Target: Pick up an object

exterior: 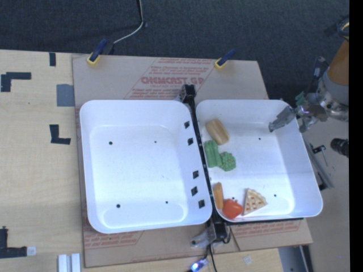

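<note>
The objects available for picking lie in the right bin (295, 169), grouped along its left wall. Nearest the far end you see a tan bread roll (217, 131), lying at a slant. Just below it sits a green toy vegetable (219, 157), its leafy end pointing toward the bin's middle. Toward the near edge you find a narrow orange stick (218, 192) lying beside the wall, a red tomato-like piece (232, 209) touching its lower end, and a pizza slice (254, 200) just to the right of the red piece. The pizza slice rests near the bin's near rim.

The end effector (290, 118) hovers over the right bin's far right corner, well apart from all five objects. Its two fingers (279, 122) stand spread apart, with nothing between them. The grey arm (334, 98) enters from the right, with an orange band (340, 67) above the wrist.

The left bin (136, 163) sits beside the right one, their rims touching along a row of black clips (195, 174). Both bins rest on a cardboard sheet (170, 78) held at its far edge by two clamps, one (97, 52) at the left and one (225, 58) at the right. The sheet lies on the wooden desk (34, 152). A cable (136, 21) runs up from the left clamp across the dark floor.
</note>
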Controlling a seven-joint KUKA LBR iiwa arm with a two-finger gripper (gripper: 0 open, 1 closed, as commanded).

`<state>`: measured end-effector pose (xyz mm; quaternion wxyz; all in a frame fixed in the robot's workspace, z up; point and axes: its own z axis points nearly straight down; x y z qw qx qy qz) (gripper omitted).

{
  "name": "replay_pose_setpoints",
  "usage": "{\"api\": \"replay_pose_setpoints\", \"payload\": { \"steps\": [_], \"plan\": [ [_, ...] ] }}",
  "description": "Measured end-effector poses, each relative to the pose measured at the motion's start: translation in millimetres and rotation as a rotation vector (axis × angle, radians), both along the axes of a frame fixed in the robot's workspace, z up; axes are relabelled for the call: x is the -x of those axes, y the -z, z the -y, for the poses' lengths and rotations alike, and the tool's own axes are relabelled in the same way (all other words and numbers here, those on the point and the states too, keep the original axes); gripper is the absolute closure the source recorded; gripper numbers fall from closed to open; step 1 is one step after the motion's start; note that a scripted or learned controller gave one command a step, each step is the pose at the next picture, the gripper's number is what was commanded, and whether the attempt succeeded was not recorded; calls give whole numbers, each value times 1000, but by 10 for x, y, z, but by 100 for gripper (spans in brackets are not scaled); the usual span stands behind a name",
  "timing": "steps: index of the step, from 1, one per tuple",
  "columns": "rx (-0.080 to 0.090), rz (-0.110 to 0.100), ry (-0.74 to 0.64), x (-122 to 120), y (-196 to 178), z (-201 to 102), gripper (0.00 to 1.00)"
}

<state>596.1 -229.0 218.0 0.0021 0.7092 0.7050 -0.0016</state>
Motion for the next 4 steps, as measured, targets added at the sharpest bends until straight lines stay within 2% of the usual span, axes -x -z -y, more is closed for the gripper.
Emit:
{"api": "replay_pose_setpoints", "payload": {
  "steps": [1,2,3,4],
  "plan": [
    [-6,-5,-8,-637,557,-68,0],
    [-1,18,-12,-539,-2208,-709,0],
    [-5,-4,-8,-728,-1844,-740,0],
    [-5,6,-13,-624,-2443,-1305,0]
  ]
}}
